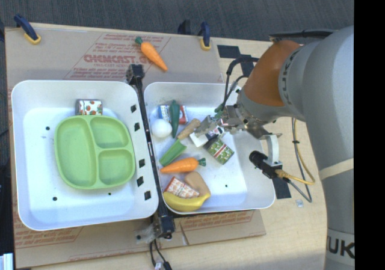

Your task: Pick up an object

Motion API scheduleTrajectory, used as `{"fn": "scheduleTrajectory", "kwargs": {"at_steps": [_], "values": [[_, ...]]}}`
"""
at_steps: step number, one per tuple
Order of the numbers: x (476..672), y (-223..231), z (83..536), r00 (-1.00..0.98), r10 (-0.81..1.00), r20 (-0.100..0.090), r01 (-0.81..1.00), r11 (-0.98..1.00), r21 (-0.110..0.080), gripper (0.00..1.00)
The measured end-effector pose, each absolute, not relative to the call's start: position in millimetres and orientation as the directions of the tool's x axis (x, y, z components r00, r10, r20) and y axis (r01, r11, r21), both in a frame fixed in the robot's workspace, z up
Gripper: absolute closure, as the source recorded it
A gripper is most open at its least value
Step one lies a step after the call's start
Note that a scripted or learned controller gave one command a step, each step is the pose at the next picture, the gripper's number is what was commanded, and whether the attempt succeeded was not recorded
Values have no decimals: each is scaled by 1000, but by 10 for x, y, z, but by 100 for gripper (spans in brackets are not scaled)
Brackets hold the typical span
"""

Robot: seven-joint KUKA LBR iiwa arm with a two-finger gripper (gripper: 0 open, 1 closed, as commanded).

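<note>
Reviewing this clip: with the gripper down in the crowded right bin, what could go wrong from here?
The gripper sits among tightly packed items, so it may catch two at once or push the small green carton aside. The green pod and carrot lie touching each other, so a grasp on either may slip. The arm hides part of the bin, and whether anything is held is unclear.

Two white bins (24, 160) and two carrots (153, 55) are counted. One green divided plate (94, 151), one banana (183, 202) and one white ball (161, 128) are seen.
</note>
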State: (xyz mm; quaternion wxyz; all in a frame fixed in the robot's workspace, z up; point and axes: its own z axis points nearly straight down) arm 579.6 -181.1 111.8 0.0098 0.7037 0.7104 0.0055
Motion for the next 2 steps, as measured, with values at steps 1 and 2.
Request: {"fn": "scheduleTrajectory", "kwargs": {"at_steps": [1, 2], "values": [[5828, -1804, 1260, -14, 1000, -7, 1000, 14, 28, 100], [5247, -1190, 3122, -7, 1000, -2, 1000, 7, 4, 100]]}}
